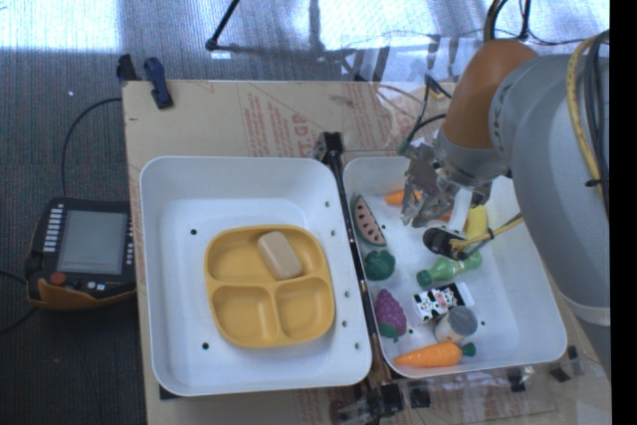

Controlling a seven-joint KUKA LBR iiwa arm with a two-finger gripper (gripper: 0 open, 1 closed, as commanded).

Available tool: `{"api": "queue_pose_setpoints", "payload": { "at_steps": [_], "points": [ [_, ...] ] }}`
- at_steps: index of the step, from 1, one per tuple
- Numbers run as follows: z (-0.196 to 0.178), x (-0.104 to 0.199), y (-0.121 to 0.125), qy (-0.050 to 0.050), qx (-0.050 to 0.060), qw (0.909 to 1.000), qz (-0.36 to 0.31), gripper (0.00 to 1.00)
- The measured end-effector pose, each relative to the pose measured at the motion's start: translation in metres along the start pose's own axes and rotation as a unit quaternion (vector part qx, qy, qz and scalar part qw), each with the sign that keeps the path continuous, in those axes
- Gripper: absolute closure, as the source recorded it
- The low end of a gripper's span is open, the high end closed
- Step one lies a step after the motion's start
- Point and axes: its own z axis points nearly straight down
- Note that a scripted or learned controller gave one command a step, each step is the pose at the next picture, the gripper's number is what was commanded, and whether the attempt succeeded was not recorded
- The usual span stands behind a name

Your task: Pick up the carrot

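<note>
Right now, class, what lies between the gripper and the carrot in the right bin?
In the camera view, a green bottle, a black-and-white carton and a small can lie between the gripper and the carrot.

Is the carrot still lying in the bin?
Yes. The carrot lies flat on the floor of the right bin, near its front edge, while the gripper is farther back.
</note>
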Motion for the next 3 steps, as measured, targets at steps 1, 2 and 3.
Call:
{"api": "queue_pose_setpoints", "payload": {
  "at_steps": [1,2,3],
  "points": [
    [0.022,-0.0175,-0.0065,0.003,-0.016,0.9969,-0.077,1.0],
    [0.0144,-0.0175,-0.0074,0.003,-0.011,0.997,-0.076,1.0],
    [0.0147,-0.0177,-0.0075,0.003,-0.011,0.9971,-0.075,0.0]
  ]
}}
